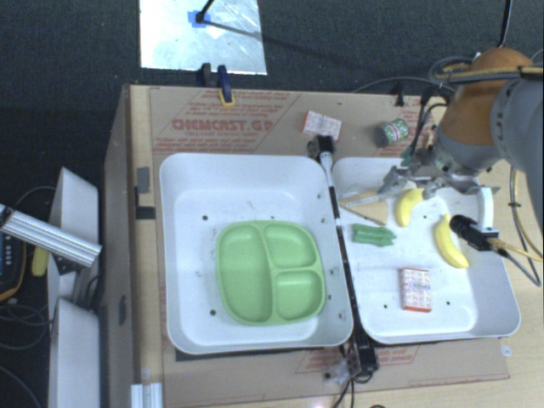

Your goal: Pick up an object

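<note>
Reaching in from the right, the arm (497, 113) sets its gripper (414, 179) low over the back of the right bin (476, 313) — fingers spread, nothing between them. A small banana (407, 206) lies just beneath the fingertips; contact cannot be told. A larger banana (450, 241) lies near it to the right. Also in this bin: a green piece (373, 235) near the left wall, a wooden stick (361, 198), and a small red-and-white box (416, 289). The left bin (191, 228) holds a green divided plate (271, 271).
</note>
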Available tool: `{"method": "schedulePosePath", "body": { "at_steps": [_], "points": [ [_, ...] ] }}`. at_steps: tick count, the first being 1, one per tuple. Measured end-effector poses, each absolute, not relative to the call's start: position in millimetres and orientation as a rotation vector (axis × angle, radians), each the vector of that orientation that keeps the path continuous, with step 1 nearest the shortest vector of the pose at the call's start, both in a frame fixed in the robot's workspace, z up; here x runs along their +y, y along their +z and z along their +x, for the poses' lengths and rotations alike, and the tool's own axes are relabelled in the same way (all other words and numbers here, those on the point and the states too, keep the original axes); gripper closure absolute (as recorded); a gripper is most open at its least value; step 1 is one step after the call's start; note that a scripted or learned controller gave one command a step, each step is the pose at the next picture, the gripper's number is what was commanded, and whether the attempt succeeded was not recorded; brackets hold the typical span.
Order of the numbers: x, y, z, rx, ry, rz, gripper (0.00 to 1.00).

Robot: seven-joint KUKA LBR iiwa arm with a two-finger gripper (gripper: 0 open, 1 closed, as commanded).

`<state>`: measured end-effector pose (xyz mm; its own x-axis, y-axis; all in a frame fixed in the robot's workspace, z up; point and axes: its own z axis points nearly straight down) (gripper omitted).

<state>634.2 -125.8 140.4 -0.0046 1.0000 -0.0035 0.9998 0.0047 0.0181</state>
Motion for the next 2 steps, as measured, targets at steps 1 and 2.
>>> {"method": "schedulePosePath", "body": {
  "at_steps": [1, 2],
  "points": [
    [-123, 100, 645.8, 2.217, 0.012, 2.209, 0.0],
    [-125, 113, 648.2, 2.211, 0.018, 2.199, 1.0]
  ]
}}
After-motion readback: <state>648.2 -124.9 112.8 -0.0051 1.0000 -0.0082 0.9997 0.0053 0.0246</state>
